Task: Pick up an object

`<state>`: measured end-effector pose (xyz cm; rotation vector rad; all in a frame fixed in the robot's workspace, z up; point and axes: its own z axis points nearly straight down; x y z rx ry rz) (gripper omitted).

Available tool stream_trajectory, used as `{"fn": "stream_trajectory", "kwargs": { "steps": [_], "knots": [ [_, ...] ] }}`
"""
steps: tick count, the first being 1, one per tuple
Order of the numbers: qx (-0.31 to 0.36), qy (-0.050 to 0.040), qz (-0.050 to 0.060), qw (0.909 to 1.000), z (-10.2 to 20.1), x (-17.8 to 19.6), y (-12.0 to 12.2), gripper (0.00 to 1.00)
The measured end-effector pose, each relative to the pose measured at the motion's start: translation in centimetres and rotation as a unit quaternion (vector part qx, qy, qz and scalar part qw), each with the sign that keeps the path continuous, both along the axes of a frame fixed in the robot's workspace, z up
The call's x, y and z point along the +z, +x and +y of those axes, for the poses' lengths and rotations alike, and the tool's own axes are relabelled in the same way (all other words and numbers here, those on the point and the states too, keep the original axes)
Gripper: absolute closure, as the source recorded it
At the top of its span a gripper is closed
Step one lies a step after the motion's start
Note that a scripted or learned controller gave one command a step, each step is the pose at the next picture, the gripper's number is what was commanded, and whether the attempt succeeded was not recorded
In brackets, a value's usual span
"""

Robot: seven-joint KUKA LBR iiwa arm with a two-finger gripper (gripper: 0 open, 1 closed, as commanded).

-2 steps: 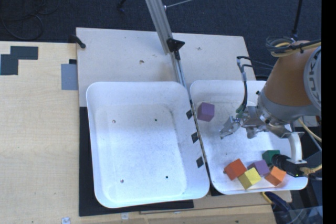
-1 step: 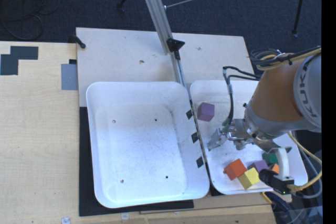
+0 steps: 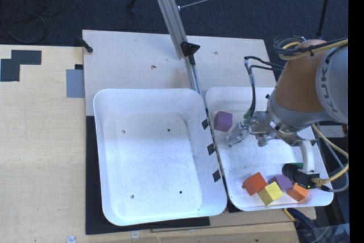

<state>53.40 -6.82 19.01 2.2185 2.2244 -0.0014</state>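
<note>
From above, the pincer [image 3: 238, 135] is seen low in the right bin [image 3: 224, 176], just right of a purple block [image 3: 223, 120]. Nothing is held between its spread fingers. The block looks light and stiff; its flat sides could be gripped. Near blocks [image 3: 273, 186] are partly hidden by the arm [image 3: 307, 88].

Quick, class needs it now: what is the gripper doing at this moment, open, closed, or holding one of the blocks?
Gripper: over the right bin, just beside the purple block, nothing seen between its fingers; open or closed cannot be told.
</note>
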Motion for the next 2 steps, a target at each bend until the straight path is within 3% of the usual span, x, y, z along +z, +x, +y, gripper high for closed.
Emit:
{"fn": "stream_trajectory", "kwargs": {
  "steps": [1,2],
  "knots": [
    [0.001,-0.0001,-0.001,1.0000,-0.6,0.0,6.0,0.00],
    [0.001,0.0004,-0.001,1.0000,2.9,0.0,10.7,0.00]
  ]
}}
